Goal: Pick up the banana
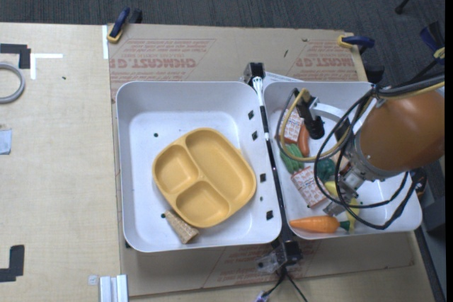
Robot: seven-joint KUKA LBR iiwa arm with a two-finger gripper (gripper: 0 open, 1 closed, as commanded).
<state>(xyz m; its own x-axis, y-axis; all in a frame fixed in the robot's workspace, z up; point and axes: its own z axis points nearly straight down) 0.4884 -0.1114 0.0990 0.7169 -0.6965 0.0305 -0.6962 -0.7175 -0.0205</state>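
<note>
The banana (330, 189) shows as a small yellow patch in the right bin (400, 223), mostly covered by the arm. My gripper (345, 189) points down into this bin, right over the banana, beneath the orange wrist band (403, 132). The arm's body and cables hide the gripper's tip, and whether it touches the banana cannot be made out.
Around the banana lie an orange carrot (315, 224), a green item (324, 169), a printed card (306, 186) and more toy food (296, 129) at the bin's back. The left bin (134, 152) holds a yellow divided plate (204, 177) and a brown cracker (182, 228).
</note>
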